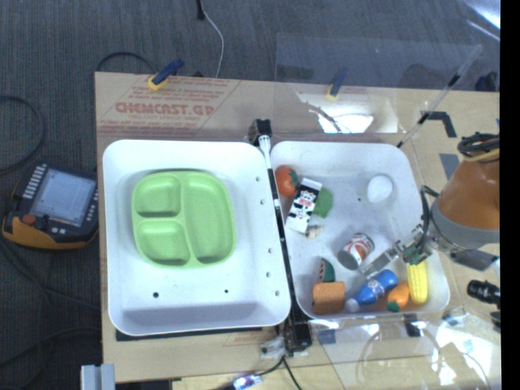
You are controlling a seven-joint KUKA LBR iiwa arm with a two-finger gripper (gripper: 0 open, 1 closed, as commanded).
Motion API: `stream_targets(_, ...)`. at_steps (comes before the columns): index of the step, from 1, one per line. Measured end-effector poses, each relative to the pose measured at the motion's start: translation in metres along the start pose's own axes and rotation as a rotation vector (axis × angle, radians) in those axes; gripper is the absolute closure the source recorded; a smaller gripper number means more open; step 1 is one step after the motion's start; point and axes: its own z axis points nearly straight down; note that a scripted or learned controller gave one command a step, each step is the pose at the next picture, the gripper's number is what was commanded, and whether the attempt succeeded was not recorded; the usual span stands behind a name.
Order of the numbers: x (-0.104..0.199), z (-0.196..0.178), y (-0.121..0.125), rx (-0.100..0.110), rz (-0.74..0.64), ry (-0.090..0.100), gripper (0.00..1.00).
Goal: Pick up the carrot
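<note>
Brown board (166,104) reads "CHEMCAST GP"; carrot (397,297) in rt bin (398,169); pincer (398,253) state unclear.

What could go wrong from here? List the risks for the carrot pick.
1. The carrot lies tight between the blue bottle and the corn, so the gripper, now just above that cluster, could well grab or shove a neighbour instead.
2. The carrot sits close to the right bin's front wall, which may block a clean descent.
3. The orange block nearby looks similar in colour and could be mistaken for the target.
</note>
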Motion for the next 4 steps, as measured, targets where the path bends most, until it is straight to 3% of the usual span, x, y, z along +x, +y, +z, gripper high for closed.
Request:
stream_targets(1,0.098,0.0,0.043,0.006,-0.044,-0.001,0.0)
stream_targets(2,0.026,0.003,0.013,-0.006,-0.42,-0.013,0.0)
stream_targets(3,0.022,0.003,0.012,-0.003,-0.595,-0.019,0.0)
stream_targets(4,0.022,-0.008,0.015,-0.008,-0.594,-0.023,1.0)
